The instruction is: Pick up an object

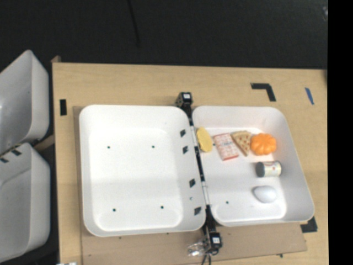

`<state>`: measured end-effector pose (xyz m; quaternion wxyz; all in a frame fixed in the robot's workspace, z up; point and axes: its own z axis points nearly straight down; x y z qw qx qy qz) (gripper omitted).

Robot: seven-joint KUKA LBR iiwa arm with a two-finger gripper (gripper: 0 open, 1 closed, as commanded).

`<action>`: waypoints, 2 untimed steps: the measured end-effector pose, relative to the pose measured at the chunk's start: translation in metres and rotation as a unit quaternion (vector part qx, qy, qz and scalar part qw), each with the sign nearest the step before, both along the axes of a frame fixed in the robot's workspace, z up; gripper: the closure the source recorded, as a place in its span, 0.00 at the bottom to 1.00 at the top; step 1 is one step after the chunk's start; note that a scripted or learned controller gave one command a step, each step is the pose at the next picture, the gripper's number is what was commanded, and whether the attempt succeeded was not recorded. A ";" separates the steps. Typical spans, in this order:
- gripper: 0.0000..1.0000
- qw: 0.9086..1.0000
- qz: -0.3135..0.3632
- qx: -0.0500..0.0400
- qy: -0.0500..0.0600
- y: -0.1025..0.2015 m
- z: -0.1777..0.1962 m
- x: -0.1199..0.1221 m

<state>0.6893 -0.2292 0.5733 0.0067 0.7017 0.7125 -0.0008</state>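
Nearest to me, at the front edge of the wooden bench (66, 242), a small black clip with a tangle of shiny wire (205, 246) sits where the two white bins meet. The left bin (132, 173) shows a bare floor with a few small dark dots. The right bin (234, 206) holds everything there is to pick.

At the front of that bin lies a white egg-shaped object (265, 194), apart from the rest. Just behind it a small cream cylinder with a grey end (268, 169) lies on its side. Further back, a row runs across the bin. An orange pumpkin-like toy (263, 143) is at the right of the row. A tan wedge with a grid pattern (241, 141) touches its left side. Next comes a flat pinkish packet (225, 146), and then a pale yellow oblong piece (204, 139) close against the seam between the bins. Black clamps (192, 164) dot that seam.

Behind the bins a second black clip (184, 99) marks the far end of the seam. On the bench beyond are a black corner mark (264, 90) and a short blue strip (309, 96). Two bulky white housings (16, 148) stand off the bench's left side, and past it all the floor is dark.

Whether the gripper is apart or together I cannot tell.
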 end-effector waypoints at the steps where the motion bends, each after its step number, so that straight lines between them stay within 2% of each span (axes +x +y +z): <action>1: 1.00 1.000 0.002 -0.002 -0.003 0.000 0.012 0.000; 2: 0.00 1.000 0.003 -0.002 -0.002 0.000 0.011 0.000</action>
